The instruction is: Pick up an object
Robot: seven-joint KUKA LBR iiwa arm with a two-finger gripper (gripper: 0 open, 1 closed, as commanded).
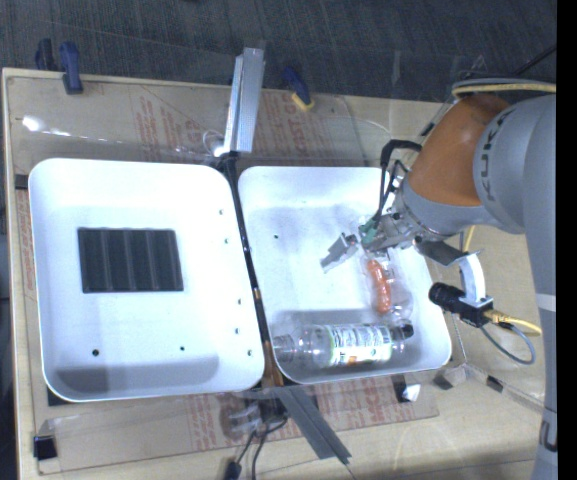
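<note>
Now the arm [488, 163] is reaching in over the right bin's [268, 268] right edge, gripper [353, 248] hanging above the orange item [380, 284]; grip unclear.

- Arm [513, 168]: grey, enters from the right, bent steeply downward.
- Orange band [448, 163]: visible above the wrist.
- Gripper [353, 248]: lowered, pointing left and down; state of its tips not discernible.

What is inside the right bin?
In the right bin: a clear plastic bottle lying along the near wall, an orange object, and the gripper above the floor. The arm covers the far right corner.
</note>
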